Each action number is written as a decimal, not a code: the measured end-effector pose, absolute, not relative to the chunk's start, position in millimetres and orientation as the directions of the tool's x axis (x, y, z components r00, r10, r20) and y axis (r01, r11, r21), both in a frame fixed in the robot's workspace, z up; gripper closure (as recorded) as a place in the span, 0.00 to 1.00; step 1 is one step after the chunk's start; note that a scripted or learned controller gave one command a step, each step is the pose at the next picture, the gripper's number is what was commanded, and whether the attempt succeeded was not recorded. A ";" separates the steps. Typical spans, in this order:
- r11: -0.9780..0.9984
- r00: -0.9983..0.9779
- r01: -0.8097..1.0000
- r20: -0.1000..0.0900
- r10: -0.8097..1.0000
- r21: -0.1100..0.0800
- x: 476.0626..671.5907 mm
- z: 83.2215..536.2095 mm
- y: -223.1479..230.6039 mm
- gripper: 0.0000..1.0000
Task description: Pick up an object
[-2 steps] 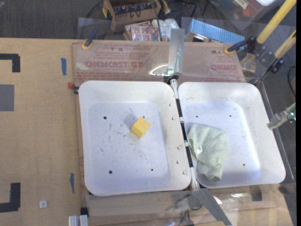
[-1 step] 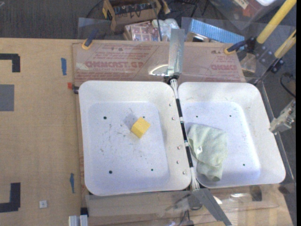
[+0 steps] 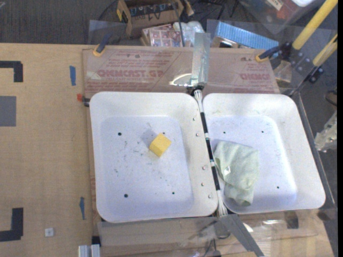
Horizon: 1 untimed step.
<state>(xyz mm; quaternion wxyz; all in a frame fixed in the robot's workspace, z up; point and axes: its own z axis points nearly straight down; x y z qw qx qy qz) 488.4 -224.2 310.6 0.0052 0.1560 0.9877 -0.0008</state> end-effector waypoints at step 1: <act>0.987 -0.987 -0.160 -0.010 -0.161 -0.004 481.1 379.6 -185.5 1.00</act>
